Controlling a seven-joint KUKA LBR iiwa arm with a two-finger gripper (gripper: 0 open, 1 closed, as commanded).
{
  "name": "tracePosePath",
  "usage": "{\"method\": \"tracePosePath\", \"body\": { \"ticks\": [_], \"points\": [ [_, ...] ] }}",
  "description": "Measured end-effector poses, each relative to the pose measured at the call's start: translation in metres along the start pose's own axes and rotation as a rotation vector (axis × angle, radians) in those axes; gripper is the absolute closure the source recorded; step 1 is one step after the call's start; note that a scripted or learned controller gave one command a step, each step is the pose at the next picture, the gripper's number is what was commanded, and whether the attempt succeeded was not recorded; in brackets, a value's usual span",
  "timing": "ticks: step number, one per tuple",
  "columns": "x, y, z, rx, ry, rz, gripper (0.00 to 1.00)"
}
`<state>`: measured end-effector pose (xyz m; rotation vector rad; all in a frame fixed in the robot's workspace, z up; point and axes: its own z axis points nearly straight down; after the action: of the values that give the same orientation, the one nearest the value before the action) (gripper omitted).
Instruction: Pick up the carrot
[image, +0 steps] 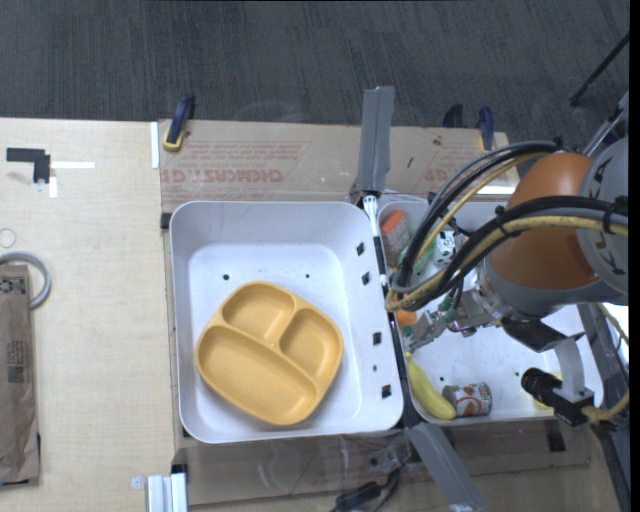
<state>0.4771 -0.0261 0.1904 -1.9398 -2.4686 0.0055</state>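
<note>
Reaching in from the right, the arm (560, 225) bends down over the right bin (500, 360), its orange band bulging above the wrist and a bundle of black and yellow cables (470, 215) looping across it toward the bin's near-left wall. The gripper (432, 322) sits low at the left side of that bin, a cluster of metal and wiring tucked under the cables, and whether it is spread or pressed together cannot be told, since the wrist and hoses cover most of it. Just to its left, against the wall that parts the two bins, a small orange bit shows, which looks like the carrot (404, 316); so little of it is in sight that neither its long axis nor the way it points can be made out, and it is unclear whether the gripper touches it. Below the gripper a banana (428, 392) lies along the bin's left wall, its length running toward the front edge, with a small can (470, 400) on its side just to the right of it. Above the gripper a reddish and green packet (396, 232) is half hidden behind the cables. Well to the left of the gripper, the left bin (200, 250) carries a yellow divided plate (270, 352). Both bins rest on the pale desk (90, 230).
</note>
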Motion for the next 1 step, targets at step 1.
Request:
{"method": "tracePosePath", "body": {
  "ticks": [1],
  "points": [
    [-0.0539, -0.0127, -0.0954, -0.002, -0.001, -0.008, 0.00]
  ]
}}
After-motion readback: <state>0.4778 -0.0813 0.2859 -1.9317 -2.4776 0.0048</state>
